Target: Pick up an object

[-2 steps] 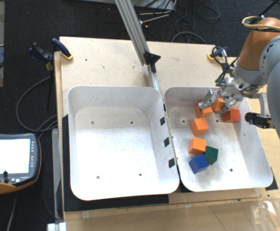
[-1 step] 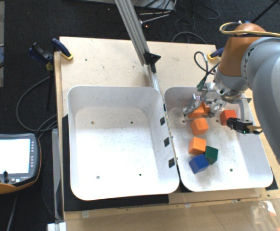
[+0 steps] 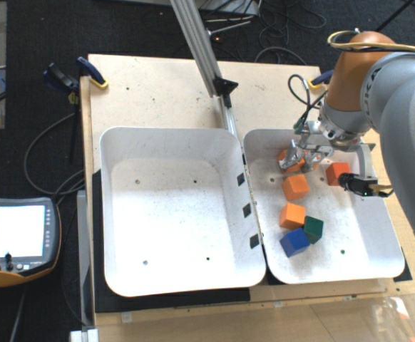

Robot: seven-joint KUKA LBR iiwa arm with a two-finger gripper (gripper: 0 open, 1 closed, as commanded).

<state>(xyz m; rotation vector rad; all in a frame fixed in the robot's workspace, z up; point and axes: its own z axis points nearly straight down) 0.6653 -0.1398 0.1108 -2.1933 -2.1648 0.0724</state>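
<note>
- Camera view: the grey arm with its orange band [image 3: 350,70] reaches in from the right and hangs over the far part of the right shallow white bin [image 3: 378,251].
- The two-finger metal gripper [image 3: 296,161] points down into that bin, low over a small orange block [image 3: 291,155] that is partly hidden by it; I cannot tell how its fingers stand, nor whether the block lies between them.
- Just in front of the gripper lies an orange cube [image 3: 296,187], apart from the metal.
- To the right of the gripper, near the bin's far right side, sits a red-orange cube [image 3: 336,172], beside a small black fitting on the arm (with a green light).
- Nearer the front lie three blocks close together: another orange cube [image 3: 291,215], a dark green cube [image 3: 313,228] touching it at the right, and a blue cube [image 3: 294,241] just below both.
- The left shallow white bin [image 3: 115,212] stands beside the right one, their rims meeting in the middle.
- A teach pendant with a pale screen [image 3: 18,241] lies on the floor at the left.
</note>
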